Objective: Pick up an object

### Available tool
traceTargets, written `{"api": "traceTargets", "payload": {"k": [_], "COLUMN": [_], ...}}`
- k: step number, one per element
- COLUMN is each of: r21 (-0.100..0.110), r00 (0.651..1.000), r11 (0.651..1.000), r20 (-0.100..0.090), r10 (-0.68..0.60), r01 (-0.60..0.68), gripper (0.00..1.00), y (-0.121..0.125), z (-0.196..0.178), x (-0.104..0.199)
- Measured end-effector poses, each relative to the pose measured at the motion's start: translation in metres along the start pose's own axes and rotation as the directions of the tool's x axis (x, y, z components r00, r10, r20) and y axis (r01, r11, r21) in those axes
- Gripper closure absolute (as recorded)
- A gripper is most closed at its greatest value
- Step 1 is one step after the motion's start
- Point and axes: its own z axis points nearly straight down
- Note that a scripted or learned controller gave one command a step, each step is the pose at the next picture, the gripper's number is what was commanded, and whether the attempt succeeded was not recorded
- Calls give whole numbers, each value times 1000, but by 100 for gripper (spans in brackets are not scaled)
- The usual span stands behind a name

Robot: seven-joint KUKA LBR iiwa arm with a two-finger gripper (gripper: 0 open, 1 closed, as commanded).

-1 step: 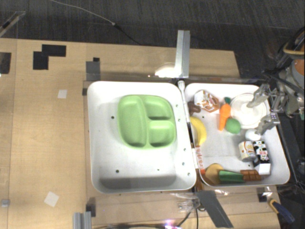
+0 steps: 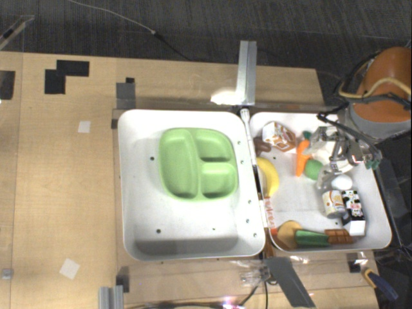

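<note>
The 2 white bins [image 2: 129, 192] sat side by side; the left 1 held a green divided tray [image 2: 196, 163]. My pincer [image 2: 336, 166] hung over the right bin's clutter, just beside the carrot [image 2: 301, 158], above a white ball [image 2: 341, 183]. The banana [image 2: 269, 176] lay near the divider. Whether my grip was wide or narrow, I could not tell.

- Even, fairly bright overhead light falls on the desk [image 2: 58, 192]; the dark floor [image 2: 161, 11] at the top stays dim.
- A small blown-out glare patch sits on the desk beside the metal post [image 2: 247, 69].
- The left bin [image 2: 138, 172] shows a soft grey shadow along its near wall.
- The green tray [image 2: 196, 163] casts faint shading.
- Overall focus is soft; small items in the right bin [image 2: 380, 217] look smeared and grainy.
</note>
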Motion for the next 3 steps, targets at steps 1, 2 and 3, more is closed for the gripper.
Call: {"api": "traceTargets", "payload": {"k": [1, 2, 3], "r21": [8, 4, -1], "r00": [999, 982, 938], "r11": [1000, 982, 938], "r20": [23, 20, 20], "r10": [26, 187, 345], "r01": [-26, -187, -346], "gripper": [0, 0, 0], "y": [10, 26, 74], "z": [53, 55, 54], "x": [-46, -53, 25]}}
